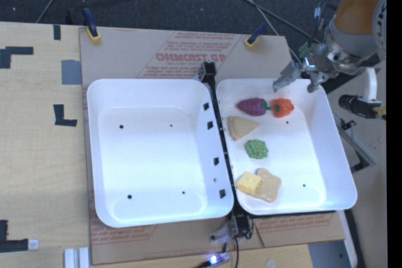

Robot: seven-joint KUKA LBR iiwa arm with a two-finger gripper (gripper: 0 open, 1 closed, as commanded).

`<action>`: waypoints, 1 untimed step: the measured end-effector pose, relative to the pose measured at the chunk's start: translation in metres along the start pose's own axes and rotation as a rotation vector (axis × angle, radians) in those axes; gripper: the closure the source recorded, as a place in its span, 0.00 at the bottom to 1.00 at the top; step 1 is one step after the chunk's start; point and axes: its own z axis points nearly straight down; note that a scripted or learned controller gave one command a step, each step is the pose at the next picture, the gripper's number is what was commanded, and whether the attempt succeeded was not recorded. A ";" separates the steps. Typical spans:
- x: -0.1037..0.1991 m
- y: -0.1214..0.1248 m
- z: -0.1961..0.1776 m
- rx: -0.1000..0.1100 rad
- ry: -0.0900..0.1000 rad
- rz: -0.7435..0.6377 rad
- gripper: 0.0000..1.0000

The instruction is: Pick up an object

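Observation:
The right bin [326, 135] holds several toy foods: a purple piece [252, 106], a red-orange tomato-like piece [282, 107], a tan wedge [240, 127], a green bumpy piece [256, 149], and a yellow block [249, 183] touching a beige bread-like slice [268, 185]. My gripper [295, 81] hangs above the bin's far right rim, just above and right of the red piece. Its two fingers are spread apart with nothing between them.
The left bin [151, 147] stands beside the right one, with a black clip strip [213, 128] along their shared rim. Both rest on a cardboard sheet [182, 53]. Cables run across the dark floor at the back.

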 end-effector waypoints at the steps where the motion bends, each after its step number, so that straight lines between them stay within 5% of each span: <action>1: 0.036 -0.015 0.133 0.014 0.004 -0.001 0.00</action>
